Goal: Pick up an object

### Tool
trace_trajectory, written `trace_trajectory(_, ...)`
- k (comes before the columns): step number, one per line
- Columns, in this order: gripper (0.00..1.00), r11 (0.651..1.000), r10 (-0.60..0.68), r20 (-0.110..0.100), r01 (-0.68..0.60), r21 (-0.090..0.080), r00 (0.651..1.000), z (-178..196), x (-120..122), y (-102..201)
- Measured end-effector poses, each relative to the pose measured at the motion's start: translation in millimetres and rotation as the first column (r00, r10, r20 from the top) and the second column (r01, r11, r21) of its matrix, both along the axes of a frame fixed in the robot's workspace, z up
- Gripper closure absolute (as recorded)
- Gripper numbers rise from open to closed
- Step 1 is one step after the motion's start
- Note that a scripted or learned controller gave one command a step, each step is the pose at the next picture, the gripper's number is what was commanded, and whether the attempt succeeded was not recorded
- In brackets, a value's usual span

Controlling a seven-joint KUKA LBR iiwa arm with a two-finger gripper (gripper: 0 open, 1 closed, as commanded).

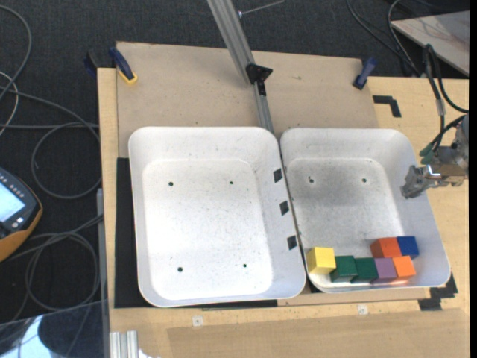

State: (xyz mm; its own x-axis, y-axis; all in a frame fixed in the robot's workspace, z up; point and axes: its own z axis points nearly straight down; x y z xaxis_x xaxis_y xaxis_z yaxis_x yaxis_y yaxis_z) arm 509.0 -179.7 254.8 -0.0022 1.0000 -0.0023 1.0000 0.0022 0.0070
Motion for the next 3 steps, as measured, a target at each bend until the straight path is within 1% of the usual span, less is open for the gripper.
trace_trajectory(1, 1.0, 1.0, 0.004, -0.008, -0.004, 0.005, 1.0, -11, 6, 53)
trace_trajectory(2, 1.0, 1.0, 0.005, -0.004, -0.005, 0.004, 1.0, -2, 18, 103)
trace_trajectory(3, 1.0, 1.0, 0.005, -0.004, -0.005, 0.004, 1.0, 4, 22, 153)
